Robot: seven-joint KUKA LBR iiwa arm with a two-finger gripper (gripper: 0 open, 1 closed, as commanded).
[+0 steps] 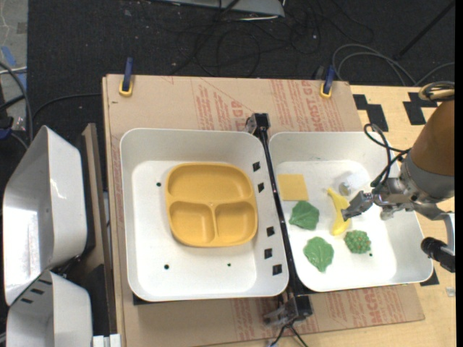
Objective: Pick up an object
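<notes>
Two shallow white bins are seen side by side on the cardboard-covered desk, divided by a black clamp bar. The left bin is taken up in its middle by a yellow divided tray, with bare floor left around it. In the right bin, a yellow square slice lies near the divider, two green leaves lie below it, a broccoli floret lies toward the right wall, and a yellow banana lies between them. The pincer is placed just beside the banana's right edge, close to a small white object; whether it is open or closed cannot be told. Bare floor remains along the bin's upper wall.
</notes>
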